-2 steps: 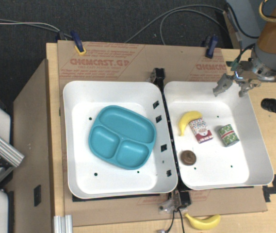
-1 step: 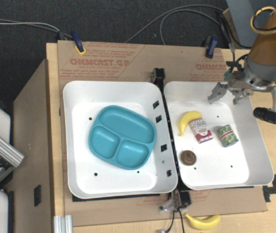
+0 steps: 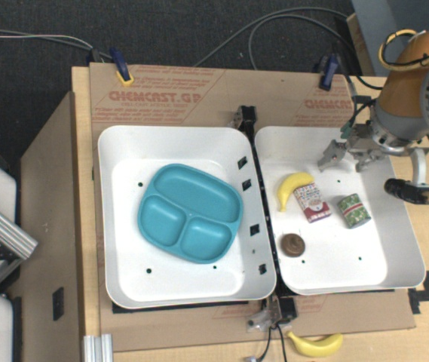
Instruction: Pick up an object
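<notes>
Looking down at a slant on the bench (image 3: 86,202), brown board with red lettering along the far edge. Side by side on it, two shallow white bins, touching along a black-clipped seam.

Lying flat in the left bin (image 3: 116,270): a teal divided plate (image 3: 190,213), three compartments, tilted a little in plan, roughly centred.

Scattered across the right bin (image 3: 395,262): a yellow banana (image 3: 292,188) near the seam, curved, its lower end just beside a small red-and-white carton (image 3: 312,202); right of the carton and apart from it, a small green packet (image 3: 353,210); nearer the front and close to the seam, a round brown cookie-like disc (image 3: 293,244), apart from the rest.

Reaching in from the right, the arm (image 3: 414,81), grey with an orange band above the wrist. Hanging over the far right corner of the right bin, the gripper (image 3: 348,155), its two metal fingers spread apart, nothing between them. Well apart from the banana, carton and packet, all of which sit nearer the camera.

Resting off the bins at the front edge of the bench, partly cut off: a second banana (image 3: 320,344). Clamped to the far edge of the board, two blue-and-yellow clamps (image 3: 121,66). Trailing over the dark floor behind, black cables (image 3: 289,17).
</notes>
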`<act>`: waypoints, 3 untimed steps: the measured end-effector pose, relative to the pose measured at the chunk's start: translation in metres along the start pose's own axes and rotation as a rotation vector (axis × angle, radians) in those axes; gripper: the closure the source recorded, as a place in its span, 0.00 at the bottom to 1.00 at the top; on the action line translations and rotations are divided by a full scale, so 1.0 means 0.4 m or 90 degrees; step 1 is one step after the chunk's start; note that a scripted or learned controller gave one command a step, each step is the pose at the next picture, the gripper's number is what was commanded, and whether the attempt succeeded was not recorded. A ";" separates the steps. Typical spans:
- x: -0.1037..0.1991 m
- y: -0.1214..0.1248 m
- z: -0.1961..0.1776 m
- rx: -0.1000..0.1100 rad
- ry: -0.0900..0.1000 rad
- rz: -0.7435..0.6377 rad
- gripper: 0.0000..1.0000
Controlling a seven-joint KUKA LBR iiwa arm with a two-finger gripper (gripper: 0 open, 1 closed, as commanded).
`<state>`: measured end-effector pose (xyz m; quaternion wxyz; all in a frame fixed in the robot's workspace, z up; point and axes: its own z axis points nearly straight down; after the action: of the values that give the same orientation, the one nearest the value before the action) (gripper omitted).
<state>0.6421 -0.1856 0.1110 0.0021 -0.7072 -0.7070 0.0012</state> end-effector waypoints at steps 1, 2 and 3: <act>0.001 0.004 -0.037 -0.004 -0.001 -0.001 1.00; 0.005 0.025 -0.193 -0.008 -0.002 -0.001 1.00; 0.006 0.029 -0.307 -0.007 -0.002 -0.001 1.00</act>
<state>0.6543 -0.1835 0.2338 -0.0030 -0.7064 -0.7078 -0.0019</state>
